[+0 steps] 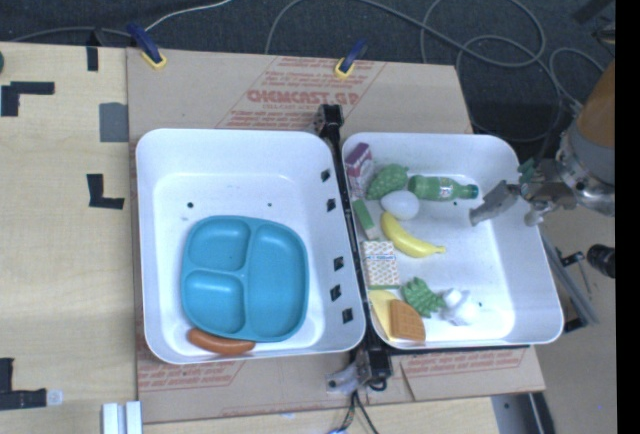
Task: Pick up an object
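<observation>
While no object is yet grasped, the banana lies mid-bin in the right bin, apart from neighbours, likely the easiest target. Gripper hovers at the bin's right edge; descend centred, fingers straddling it. Whether the claw is wide or narrow cannot be told; arm cut off.

The grey arm reached in from the right, its orange band at the frame's edge. Its claw pointed leftward, fingers spread apart with nothing between them.
</observation>
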### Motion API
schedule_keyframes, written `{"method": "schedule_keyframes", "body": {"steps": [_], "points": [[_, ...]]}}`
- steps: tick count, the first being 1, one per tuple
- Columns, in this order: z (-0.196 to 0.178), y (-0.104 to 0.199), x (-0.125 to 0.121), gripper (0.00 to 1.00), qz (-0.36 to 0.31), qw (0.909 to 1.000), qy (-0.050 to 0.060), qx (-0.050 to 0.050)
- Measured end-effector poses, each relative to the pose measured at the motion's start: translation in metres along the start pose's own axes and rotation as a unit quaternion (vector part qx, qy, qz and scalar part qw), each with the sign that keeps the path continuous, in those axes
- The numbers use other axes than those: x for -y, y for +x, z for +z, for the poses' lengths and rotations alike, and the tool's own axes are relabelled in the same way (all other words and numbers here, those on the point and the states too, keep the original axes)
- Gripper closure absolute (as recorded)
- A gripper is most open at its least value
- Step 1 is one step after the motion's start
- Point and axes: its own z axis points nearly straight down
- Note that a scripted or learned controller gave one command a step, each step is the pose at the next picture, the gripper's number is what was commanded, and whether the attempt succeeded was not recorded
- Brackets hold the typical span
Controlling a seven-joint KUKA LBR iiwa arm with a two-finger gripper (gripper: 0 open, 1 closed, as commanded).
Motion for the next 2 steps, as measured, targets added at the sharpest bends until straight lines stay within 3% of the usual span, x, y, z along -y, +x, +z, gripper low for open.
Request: {"method": "schedule_keyframes", "body": {"steps": [1, 2], "points": [[0.097, 0.027, -0.094, 0.00, 0.000, 1.0000, 0.001, -0.001], [0.127, 0.070, -0.132, 0.00, -0.001, 1.0000, -0.007, 0.001]]}}
